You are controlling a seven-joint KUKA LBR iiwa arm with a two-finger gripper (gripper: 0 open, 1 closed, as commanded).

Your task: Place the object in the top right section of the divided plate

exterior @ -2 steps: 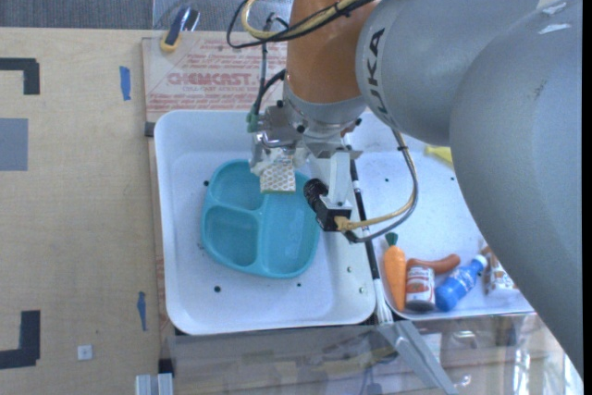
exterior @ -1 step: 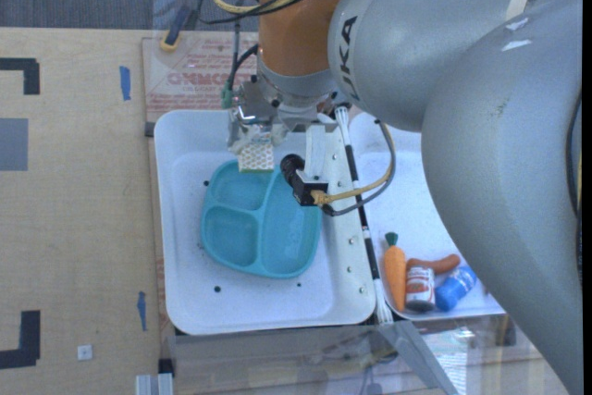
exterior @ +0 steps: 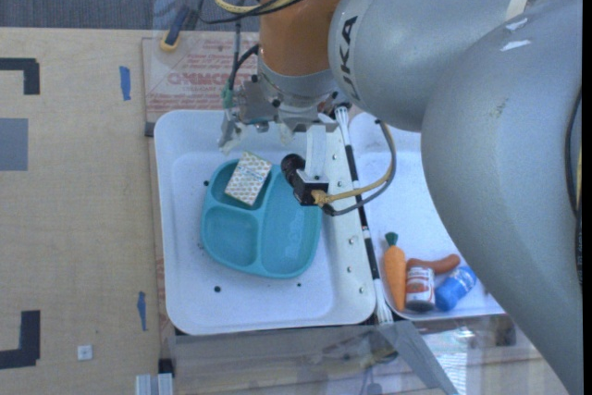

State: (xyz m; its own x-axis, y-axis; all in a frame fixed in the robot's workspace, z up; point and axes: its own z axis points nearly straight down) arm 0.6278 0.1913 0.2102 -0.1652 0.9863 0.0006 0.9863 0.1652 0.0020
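A teal divided plate (exterior: 277, 245) lies in the left white bin (exterior: 185, 291). A pale, speckled square object (exterior: 248, 179) rests in the plate's upper section, near the far rim and slightly tilted. My gripper (exterior: 233, 132) hangs just beyond the plate's far edge, up and to the left of the object and apart from it. The wrist and its orange band (exterior: 301, 5) hide most of the gripper. A black fitting with a yellow cable (exterior: 301, 180) hangs by the plate's right edge.
The right bin (exterior: 416, 208) holds a toy carrot (exterior: 395, 275), a small can (exterior: 420, 287), a brown sausage (exterior: 444, 264) and a blue item (exterior: 456, 288) at its near corner. The grey arm (exterior: 481, 106) covers much of that bin. A wooden board (exterior: 74, 199) lies to the left.
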